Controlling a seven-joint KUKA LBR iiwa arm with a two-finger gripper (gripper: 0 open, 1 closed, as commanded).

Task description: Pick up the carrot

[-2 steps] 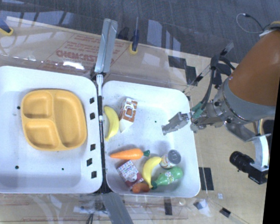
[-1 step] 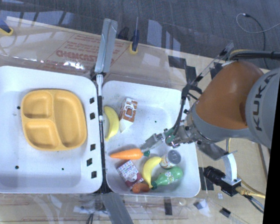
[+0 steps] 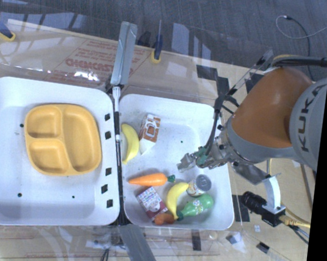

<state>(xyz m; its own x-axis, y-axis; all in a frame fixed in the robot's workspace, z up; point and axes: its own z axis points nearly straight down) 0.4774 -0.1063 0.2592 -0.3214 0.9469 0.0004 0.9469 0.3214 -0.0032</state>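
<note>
- The carrot (image 3: 148, 179) is showing as a short orange taper with a green tip at its right end, lying nearly level in the near half of the right bin (image 3: 172, 107), its thin end pointing left toward the divider.
- It is lying apart from the gripper (image 3: 194, 159), which is hovering to its right and slightly farther back, with nothing seen between the fingers; whether they are spread or closed I cannot tell.
- Just right of the carrot, a banana (image 3: 174, 197), a green bottle (image 3: 197, 205) and a red packet (image 3: 150, 198) are crowding together, partly overlapping.
- A second banana (image 3: 129, 141) and a small carton (image 3: 150, 128) are sitting farther back.
- A yellow divided plate (image 3: 63, 138) is resting in the left bin (image 3: 1, 154).
- The arm (image 3: 272, 111) is covering the right bin's right rim.
</note>
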